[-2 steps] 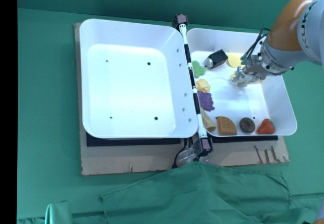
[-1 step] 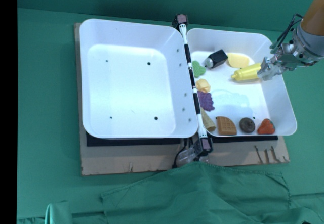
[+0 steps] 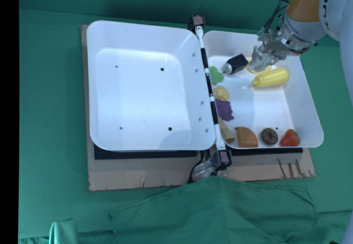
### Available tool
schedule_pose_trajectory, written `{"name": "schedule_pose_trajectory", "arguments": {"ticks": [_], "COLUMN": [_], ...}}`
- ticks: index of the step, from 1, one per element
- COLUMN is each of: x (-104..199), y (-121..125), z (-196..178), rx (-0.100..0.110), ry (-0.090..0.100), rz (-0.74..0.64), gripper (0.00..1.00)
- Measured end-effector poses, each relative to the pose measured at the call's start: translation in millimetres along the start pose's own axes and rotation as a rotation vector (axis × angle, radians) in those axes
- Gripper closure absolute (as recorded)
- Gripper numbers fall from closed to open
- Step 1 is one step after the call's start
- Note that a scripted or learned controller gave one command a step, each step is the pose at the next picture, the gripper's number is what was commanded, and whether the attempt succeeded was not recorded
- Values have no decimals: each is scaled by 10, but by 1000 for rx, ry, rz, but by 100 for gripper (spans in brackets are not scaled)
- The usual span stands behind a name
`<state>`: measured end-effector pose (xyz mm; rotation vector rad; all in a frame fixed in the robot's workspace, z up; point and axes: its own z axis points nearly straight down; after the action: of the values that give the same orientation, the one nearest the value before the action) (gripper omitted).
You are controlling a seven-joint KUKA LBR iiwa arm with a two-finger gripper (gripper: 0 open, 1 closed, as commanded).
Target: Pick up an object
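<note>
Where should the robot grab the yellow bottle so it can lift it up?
Probably around its fat middle. The yellow bottle lies on its side in the right bin, long way running left to right, so coming straight down with a finger on each long side should fit best. The gripper hangs just above its left end, with the black-and-grey bottle close by.

A yellow bottle (image 3: 270,77) lies on its side near the top of the right bin (image 3: 309,122), beside a small black bottle (image 3: 235,64).
</note>
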<state>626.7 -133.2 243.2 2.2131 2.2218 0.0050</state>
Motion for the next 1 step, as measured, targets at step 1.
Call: {"name": "schedule_pose_trajectory", "arguments": {"ticks": [1], "x": [-41], "y": [-26], "z": [-26], "rx": [1], "ry": [-2], "rz": [7], "gripper": [0]}}
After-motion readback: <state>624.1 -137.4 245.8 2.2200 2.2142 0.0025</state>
